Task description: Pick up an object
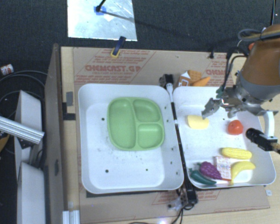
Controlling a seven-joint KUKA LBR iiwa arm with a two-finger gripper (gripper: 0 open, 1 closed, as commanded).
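Jaws: cannot tell from this slant whether they are parted or closed; nothing visible between them. Gripper [210, 110] hangs over the right bin [266, 171], its tip just above and to the right of a pale yellow piece [197, 122]; contact with it not resolvable.

Landmark for positions: right bin.

Pale yellow piece: upper-left part of the bin floor, near the left wall. Flat, wedge-like, smooth, cream-yellow. Long axis runs roughly left to right across the bin, rounded end toward the left wall.

Other items in the right bin:
- red tomato [235, 127], round, toward the right wall, level with the pale piece.
- corn cob [236, 153], yellow, long axis left-right, lower right area.
- banana [241, 169], yellow, curved, near the front right corner.
- small printed packet [222, 166], between corn cob and banana.
- purple grapes [210, 170], by the front wall.
- dark green vegetable [201, 178], against the front wall, just below the grapes.

Orange carrot [201, 81] lies outside the bin, just behind its back wall.

Left bin [95, 171], touching the right bin's left wall, holds a green divided plate [135, 124].
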